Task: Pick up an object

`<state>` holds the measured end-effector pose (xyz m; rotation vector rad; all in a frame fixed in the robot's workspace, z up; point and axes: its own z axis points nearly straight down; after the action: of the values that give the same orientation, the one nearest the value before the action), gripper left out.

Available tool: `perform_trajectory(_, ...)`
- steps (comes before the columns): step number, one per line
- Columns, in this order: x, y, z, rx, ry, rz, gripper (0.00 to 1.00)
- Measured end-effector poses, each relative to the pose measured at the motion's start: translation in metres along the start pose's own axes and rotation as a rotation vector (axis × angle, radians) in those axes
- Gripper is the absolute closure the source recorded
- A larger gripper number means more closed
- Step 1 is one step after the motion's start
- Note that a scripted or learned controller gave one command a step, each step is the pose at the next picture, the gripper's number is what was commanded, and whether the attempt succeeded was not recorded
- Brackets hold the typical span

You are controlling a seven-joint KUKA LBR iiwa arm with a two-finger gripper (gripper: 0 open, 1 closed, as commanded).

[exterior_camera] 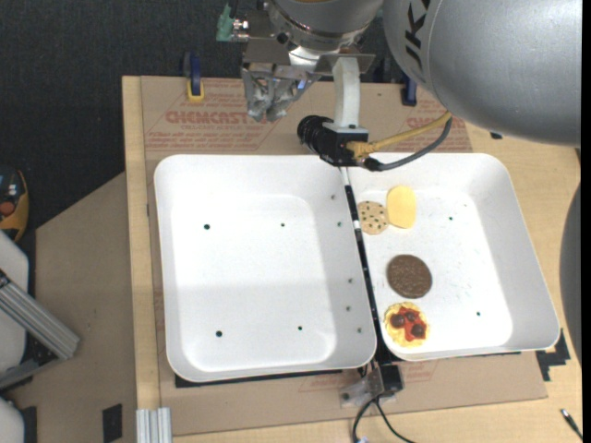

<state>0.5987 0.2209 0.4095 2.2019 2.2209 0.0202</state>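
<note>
Bins: I counted two, left bin (pixel 185 247) and right bin (pixel 499 247), touching along their inner rims.
Objects: four, all in the right bin beside that shared rim: speckled cookie (pixel 372 217), yellow piece (pixel 401 207), dark brown disc (pixel 408 276), red-topped pastry (pixel 406 324).
Gripper (pixel 270 100): hung at 12 o'clock beyond the left bin; whether released or clenched, I could not tell.
Obstructions: black fitting (pixel 323 139) at the bins' far junction.

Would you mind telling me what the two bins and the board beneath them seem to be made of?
Both bins, left and right, look like thin moulded plastic: glossy white, with rounded corners. The board looks like matte brown cardboard, printed with red lettering.
</note>
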Motion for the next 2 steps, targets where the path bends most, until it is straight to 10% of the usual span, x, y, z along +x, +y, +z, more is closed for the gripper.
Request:
perform_trajectory(1, 0.001, 0.000, -0.011, -0.003, 0.000, -0.001, 1.00)
perform_trajectory(2, 0.003, 0.010, 0.126, 0.032, -0.004, 0.010, 1.00)
